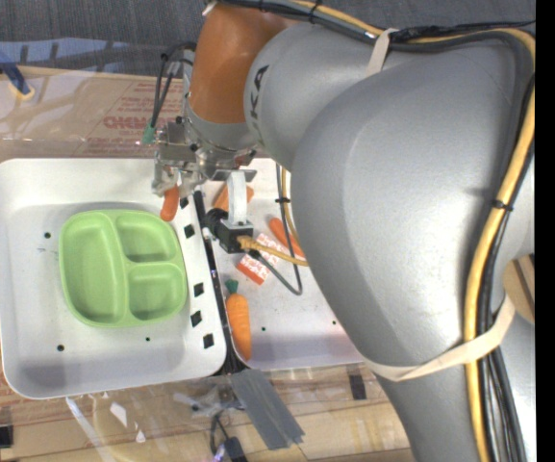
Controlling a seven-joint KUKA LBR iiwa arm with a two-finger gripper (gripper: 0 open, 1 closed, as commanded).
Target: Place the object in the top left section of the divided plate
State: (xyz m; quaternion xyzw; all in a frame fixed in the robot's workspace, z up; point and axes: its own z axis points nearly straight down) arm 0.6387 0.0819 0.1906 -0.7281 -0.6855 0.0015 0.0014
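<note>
A wooden tabletop [85, 114] covered with clear plastic sheeting carries two shallow white bins side by side, seen from above at a slant. The left bin [17, 258] holds a green divided plate [123, 266] with one large section and two smaller ones; all three sections look bare. The right bin [296, 340] is largely hidden under the bulky grey arm [402, 181], which reaches in from the right, its orange band [224, 56] sitting above the wrist.

The hand [174, 189] hangs over the far edge of the left bin, close to the wall that divides the two bins. A small orange piece, seemingly a toy carrot [169, 203], shows just at its fingertips and looks to be held between them, though the view is cluttered there and the grip cannot be confirmed with certainty. Another carrot [239, 325] lies in the right bin against the dividing wall, and more orange and red bits [250, 270] lie near it beneath the wrist.

As for progress, the pick seems done and the carry has brought the object over the left bin, but the plate has nothing on it yet. The hand is near the plate's far right corner, not above any section. What remains, by my reading, is to move across to the top left section, lower, and release there.
</note>
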